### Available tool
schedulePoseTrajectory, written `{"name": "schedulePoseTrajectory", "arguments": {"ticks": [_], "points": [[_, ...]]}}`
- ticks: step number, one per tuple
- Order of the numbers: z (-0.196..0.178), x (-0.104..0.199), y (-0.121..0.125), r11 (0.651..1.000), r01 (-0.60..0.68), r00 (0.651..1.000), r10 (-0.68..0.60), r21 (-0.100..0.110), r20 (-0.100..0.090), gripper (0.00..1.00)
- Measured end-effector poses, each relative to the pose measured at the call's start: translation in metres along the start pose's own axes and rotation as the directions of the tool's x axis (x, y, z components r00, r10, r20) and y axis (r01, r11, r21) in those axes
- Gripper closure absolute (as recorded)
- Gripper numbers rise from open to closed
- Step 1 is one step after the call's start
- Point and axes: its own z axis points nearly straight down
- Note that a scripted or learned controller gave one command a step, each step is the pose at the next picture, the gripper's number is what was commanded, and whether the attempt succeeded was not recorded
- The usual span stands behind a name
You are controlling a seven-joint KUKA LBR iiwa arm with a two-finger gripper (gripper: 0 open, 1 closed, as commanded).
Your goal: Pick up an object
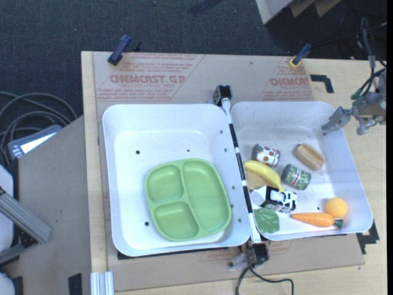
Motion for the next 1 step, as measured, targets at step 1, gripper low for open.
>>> {"name": "schedulePoseTrajectory", "arguments": {"ticks": [1], "points": [[0.1448,0.0411,-0.0056,1.000,0.000,1.000,0.000,0.000,0.000,0.00]]}}
